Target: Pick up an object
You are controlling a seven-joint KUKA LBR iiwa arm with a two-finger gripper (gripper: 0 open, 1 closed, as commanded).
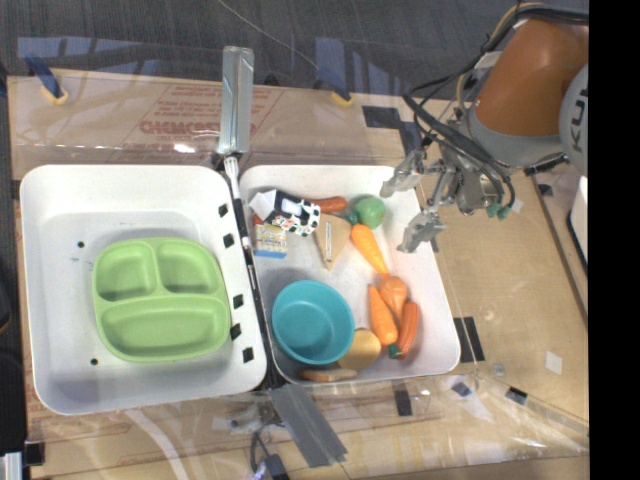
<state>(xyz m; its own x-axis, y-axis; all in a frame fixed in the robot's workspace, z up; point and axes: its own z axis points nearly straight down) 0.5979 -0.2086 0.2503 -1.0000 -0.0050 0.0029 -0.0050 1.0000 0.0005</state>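
Observation:
My gripper (412, 206) hangs open over the right bin's (440, 308) upper right corner, with one finger (400, 178) above and one finger (420, 233) below and nothing between them. Just left of it lie a green ball-like fruit (370, 211) and an orange carrot (368, 247). More orange vegetables (384, 313) and a red one (408, 328) sit by the bin's right wall. A teal bowl (312, 320) fills the lower left, with a yellow fruit (364, 348) beside it. A black-and-white cow toy (296, 214), a small carton (270, 240) and a tan wedge (332, 240) lie along the top.
The left bin (50, 218) holds a green divided plate (160, 299). A grey metal bar (236, 98) stands at the seam between the bins. The arm's orange band (530, 78) and cables sit at the upper right above the bench.

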